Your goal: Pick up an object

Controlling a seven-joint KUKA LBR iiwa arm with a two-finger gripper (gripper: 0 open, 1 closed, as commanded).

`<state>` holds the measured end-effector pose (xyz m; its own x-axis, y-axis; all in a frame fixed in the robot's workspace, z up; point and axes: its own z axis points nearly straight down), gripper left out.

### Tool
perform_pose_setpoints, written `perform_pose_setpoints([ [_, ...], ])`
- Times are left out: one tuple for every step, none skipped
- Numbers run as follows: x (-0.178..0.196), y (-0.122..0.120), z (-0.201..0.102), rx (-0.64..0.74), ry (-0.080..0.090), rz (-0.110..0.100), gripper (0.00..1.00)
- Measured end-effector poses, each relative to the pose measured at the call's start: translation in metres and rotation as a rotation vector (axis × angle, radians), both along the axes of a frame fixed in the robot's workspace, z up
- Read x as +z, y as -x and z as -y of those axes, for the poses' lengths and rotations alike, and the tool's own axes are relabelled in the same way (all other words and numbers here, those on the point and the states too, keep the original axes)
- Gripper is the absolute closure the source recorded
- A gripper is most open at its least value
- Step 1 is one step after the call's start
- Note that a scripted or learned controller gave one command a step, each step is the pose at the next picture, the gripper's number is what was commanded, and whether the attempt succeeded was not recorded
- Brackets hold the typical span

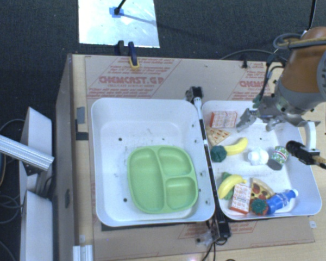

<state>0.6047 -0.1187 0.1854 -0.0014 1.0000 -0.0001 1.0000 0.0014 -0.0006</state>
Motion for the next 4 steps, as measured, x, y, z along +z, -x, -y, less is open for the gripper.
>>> perform_pose_setpoints([
  [-0.039, 0.012, 0.010, 0.000, 0.000, 0.001, 0.00],
  [-0.101, 0.000, 0.015, 0.000, 0.000, 0.001, 0.00],
  [-0.101, 0.011, 0.004, 0.000, 0.000, 0.001, 0.00],
  [-0.090, 0.010, 0.005, 0.000, 0.000, 0.004, 1.00],
])
